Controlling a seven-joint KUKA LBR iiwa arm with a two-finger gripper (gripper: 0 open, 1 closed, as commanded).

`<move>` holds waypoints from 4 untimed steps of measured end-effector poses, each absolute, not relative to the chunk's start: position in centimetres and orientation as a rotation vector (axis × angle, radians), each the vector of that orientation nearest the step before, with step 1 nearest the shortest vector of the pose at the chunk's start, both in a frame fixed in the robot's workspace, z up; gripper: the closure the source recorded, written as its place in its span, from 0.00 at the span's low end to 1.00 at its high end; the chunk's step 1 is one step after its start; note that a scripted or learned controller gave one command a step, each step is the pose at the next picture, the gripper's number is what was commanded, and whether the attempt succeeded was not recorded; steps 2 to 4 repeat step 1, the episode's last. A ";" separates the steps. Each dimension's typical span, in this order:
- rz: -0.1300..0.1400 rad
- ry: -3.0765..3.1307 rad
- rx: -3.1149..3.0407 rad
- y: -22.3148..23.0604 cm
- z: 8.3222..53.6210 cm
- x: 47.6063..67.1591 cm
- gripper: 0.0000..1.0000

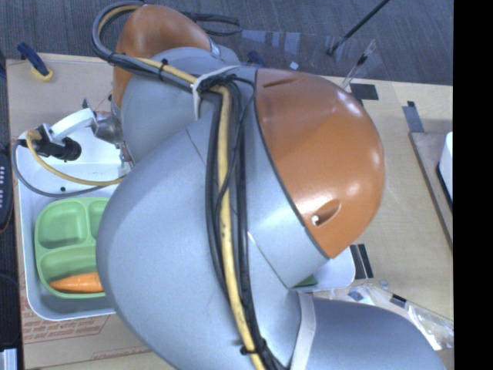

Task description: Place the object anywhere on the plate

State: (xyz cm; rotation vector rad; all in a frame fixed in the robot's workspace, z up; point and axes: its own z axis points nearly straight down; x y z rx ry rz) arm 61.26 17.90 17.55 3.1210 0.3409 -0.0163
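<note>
Robotics lab: grey-and-orange arm (254,206) with cables (223,206), wooden table (400,168), white bin (31,284), grey carpet (293,6).

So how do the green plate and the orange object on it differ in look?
The green plate is pale green, broad and divided into compartments; the orange object is bright orange, small, long and undivided. The plate sits flat in the white bin; the orange object lies across the plate's near compartment. The arm partly hides both.

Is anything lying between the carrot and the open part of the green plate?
Nothing visible does. The carrot already lies in the green plate, in its lower compartment. The arm covers the plate's right side, so what lies there cannot be told.
</note>
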 end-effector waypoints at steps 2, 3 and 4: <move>-0.026 0.358 3.115 18.0 18.6 61.3 1.00; -0.026 0.358 3.115 18.0 18.6 61.3 1.00; -0.026 0.358 3.115 18.0 18.6 61.3 1.00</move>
